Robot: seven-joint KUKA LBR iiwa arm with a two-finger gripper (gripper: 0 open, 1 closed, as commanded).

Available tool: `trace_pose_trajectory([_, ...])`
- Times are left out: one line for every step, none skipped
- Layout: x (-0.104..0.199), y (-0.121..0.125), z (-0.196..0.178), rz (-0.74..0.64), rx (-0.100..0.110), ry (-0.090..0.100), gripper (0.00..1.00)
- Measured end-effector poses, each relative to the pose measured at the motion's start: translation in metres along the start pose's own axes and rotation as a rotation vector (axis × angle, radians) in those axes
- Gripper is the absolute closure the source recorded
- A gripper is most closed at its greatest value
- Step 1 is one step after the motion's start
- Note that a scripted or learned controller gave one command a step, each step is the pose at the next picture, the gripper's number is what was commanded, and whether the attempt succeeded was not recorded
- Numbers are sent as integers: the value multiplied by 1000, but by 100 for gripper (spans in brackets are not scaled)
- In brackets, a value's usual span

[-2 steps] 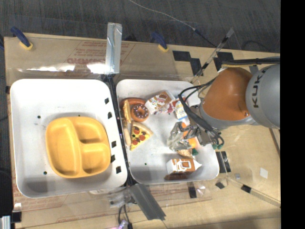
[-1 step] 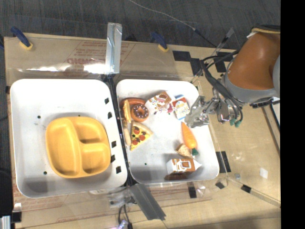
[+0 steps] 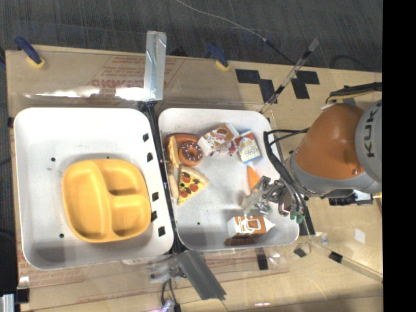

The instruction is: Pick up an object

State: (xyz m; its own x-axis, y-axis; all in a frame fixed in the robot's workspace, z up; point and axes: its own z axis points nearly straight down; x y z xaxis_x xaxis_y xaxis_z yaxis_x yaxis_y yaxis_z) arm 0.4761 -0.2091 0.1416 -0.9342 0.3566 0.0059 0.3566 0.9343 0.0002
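Observation:
The right bin (image 3: 221, 236) holds several toy foods: a pizza slice (image 3: 188, 185), a round brown piece (image 3: 188, 150), two printed packets (image 3: 219, 140) (image 3: 247, 147), an orange wedge (image 3: 253, 175) and a small orange-and-white carton (image 3: 249, 225) near the front. My gripper (image 3: 258, 199) hangs over the right part of this bin, between the orange wedge and the carton. The arm's orange band (image 3: 331, 145) lies just right of the bin. Nothing shows between the fingers.
The left bin (image 3: 39, 129) carries a yellow divided tray (image 3: 106, 199). A wall (image 3: 158, 174) separates the two bins. Cables (image 3: 279, 138) run along the right bin's right rim. Cardboard and tape marks lie around the bench.

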Motion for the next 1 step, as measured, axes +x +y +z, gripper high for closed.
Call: trace_pose_trajectory([-63,23,47,278,-1,-11,100])
